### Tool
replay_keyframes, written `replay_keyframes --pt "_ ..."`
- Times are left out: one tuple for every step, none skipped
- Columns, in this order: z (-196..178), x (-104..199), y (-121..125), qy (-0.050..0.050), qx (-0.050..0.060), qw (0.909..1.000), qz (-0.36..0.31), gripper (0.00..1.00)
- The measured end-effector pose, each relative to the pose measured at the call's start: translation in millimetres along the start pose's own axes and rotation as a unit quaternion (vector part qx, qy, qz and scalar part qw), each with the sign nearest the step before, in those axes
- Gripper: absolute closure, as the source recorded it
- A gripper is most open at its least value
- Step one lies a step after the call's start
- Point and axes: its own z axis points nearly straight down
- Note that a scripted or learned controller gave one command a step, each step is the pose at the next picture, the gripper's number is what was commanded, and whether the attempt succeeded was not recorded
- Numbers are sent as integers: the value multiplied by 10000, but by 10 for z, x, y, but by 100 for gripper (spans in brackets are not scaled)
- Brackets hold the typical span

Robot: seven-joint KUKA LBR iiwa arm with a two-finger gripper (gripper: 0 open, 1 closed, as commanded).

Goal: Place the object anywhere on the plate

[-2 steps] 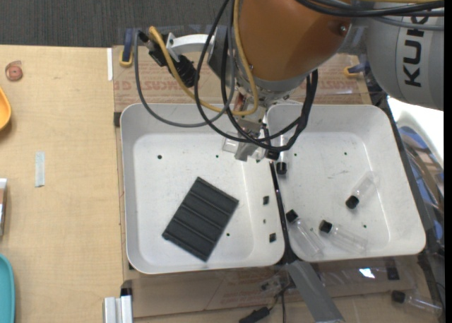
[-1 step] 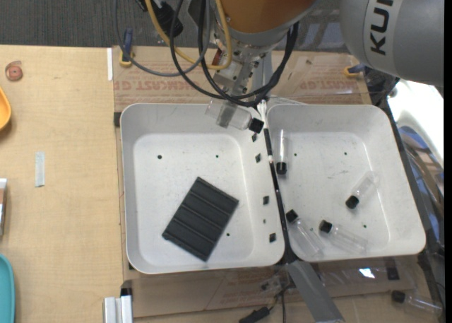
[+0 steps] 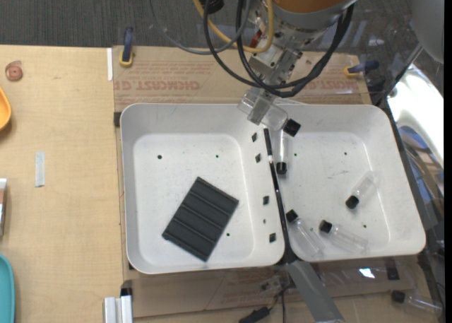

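Observation:
A black ribbed rectangular plate (image 3: 201, 217) lies flat in the left bin (image 3: 141, 173), near its front. Several clear vials with black caps lie in the right bin (image 3: 381, 145): one (image 3: 360, 191) at the right and two (image 3: 340, 235) (image 3: 302, 230) near the front wall. Another vial (image 3: 282, 152) lies along the divider, its cap pointing to the front. My gripper (image 3: 263, 111) hangs over the far end of the divider between the bins. A black cap (image 3: 291, 128) shows just to its right, right beside the gripper. The plate sits well to the gripper's front left.
Both bins rest on brown cardboard (image 3: 183, 81), held by orange clamps (image 3: 127, 56) (image 3: 357, 68) at the back. Cables (image 3: 226, 39) loop down from the arm above the bins' far wall. A wooden table (image 3: 56, 173) with small items lies to the left.

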Motion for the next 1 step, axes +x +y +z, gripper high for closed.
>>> replay_keyframes --pt "964 87 -594 -14 -11 9842 -1772 100"
